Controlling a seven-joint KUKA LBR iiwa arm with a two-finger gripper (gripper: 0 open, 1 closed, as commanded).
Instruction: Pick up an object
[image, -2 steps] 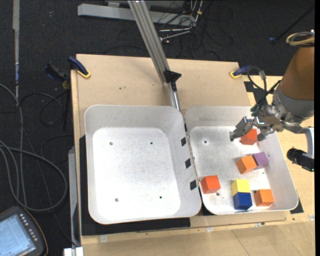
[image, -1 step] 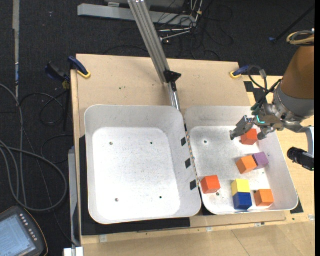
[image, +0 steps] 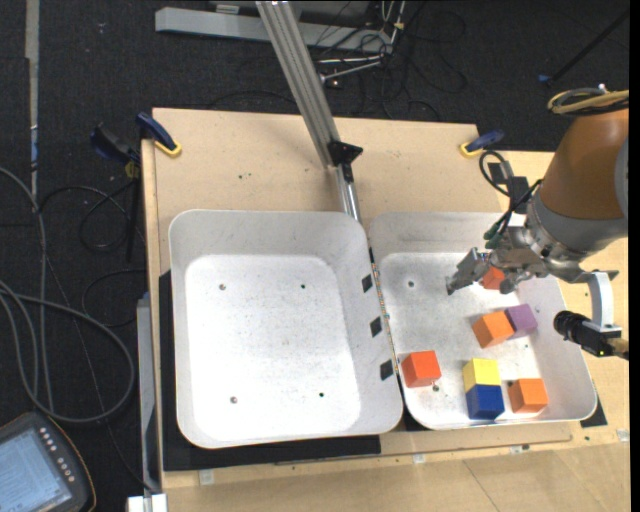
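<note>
Overhead, the two-finger gripper (image: 487, 277) hangs over the right shallow white bin (image: 440, 415), fingers closed on a small red-orange block (image: 492, 280). Loose below lie an orange cube (image: 494, 328), purple cube (image: 521, 319) and blue cube (image: 485, 401).

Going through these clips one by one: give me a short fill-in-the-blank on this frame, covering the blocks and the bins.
1. All the blocks lie in the ____ bin of the camera view.
2. The yellow block touches the ____ block just nearer the camera.
3. The purple block sits against an ____ block.
4. The gripper hovers over the right bin, at the ____ edge of the block cluster.

Missing words: right; blue; orange; far
</note>
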